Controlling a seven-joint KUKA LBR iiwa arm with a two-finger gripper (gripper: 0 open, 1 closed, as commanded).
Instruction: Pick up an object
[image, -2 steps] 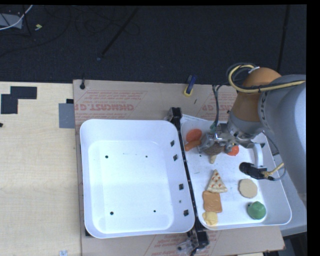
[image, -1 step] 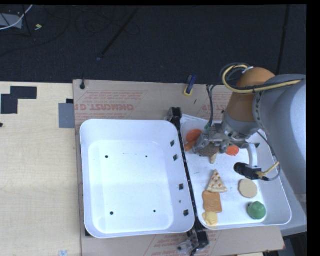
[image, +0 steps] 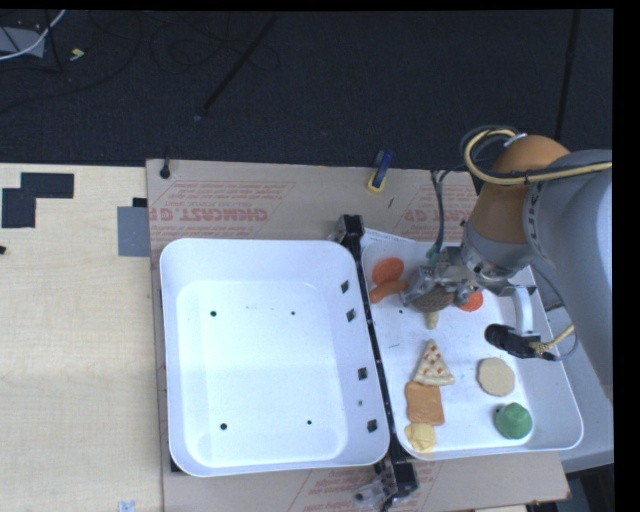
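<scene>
My gripper (image: 432, 296) is low in the right bin (image: 560, 437), near its far end. Just left of it lie an orange round piece (image: 388, 269) and an orange carrot-like piece (image: 381, 292). A red piece (image: 472, 299) shows right beside the gripper, on its right. A small tan piece (image: 432, 320) sits directly under the gripper's near side. Nearer the front of the bin are a pizza slice (image: 433, 364), an orange square cracker (image: 425, 403), a yellow piece (image: 421, 437), a round beige cookie (image: 495, 377) and a green ball (image: 513, 420).
The left bin (image: 180, 300) stands beside the right one, with a black divider (image: 366, 340) running between them. The grey arm with its orange band (image: 520, 170) comes in from the right, over the right bin's far corner. A black cable part (image: 510, 341) hangs over the bin's right side.
</scene>
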